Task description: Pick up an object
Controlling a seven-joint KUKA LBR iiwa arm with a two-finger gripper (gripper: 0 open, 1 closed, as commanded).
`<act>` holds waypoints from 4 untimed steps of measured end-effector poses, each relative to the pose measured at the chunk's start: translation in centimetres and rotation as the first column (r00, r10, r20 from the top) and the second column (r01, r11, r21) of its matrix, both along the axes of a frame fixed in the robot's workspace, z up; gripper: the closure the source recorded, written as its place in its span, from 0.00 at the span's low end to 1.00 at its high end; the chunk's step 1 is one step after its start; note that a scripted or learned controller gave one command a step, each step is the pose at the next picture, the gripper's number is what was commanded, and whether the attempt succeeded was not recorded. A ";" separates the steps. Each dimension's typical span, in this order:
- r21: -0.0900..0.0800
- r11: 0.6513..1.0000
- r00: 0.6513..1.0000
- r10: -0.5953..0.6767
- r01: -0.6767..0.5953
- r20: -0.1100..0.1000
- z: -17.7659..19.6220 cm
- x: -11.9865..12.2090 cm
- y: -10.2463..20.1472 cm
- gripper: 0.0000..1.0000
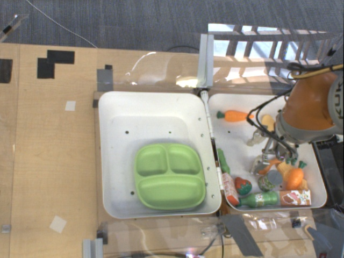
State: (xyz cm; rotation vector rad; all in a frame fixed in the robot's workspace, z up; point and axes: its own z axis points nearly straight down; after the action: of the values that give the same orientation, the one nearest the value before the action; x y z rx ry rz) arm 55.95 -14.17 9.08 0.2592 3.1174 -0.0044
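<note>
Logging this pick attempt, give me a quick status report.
Gripper low in right bin, over the toy pile. Nothing seen held. Orange toy and green bottle crowd close. Green tray in left bin.

Worktop [48, 160]: pale wood-tone, with black block markings at upper left of frame. Floor [107, 9] above it: dark blue-grey, fine ribbed pattern. Left bin [115, 122]: plain white, holding a lime green divided tray [170, 176]. Right bin [236, 130]: white. Contents at right of frame: orange carrot [235, 116] with green tip; green bottle [259, 200]; red and white carton [295, 198]; orange rounded item [294, 178]. Arm [309, 104]: orange band, grey above.
</note>
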 end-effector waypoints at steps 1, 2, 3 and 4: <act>-0.003 1.000 1.000 0.008 -0.008 0.021 1.5 0.6 0.2 1.00; 0.002 0.997 0.997 -0.079 0.079 0.010 20.5 2.5 1.6 1.00; 0.001 0.978 0.978 0.210 -0.210 -0.001 0.7 5.9 0.0 1.00; 0.001 0.978 0.978 0.210 -0.210 -0.002 0.7 5.9 0.0 0.00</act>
State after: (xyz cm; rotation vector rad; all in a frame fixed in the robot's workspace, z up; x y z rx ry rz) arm 61.83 -14.19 9.76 -0.0712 3.1297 -0.0010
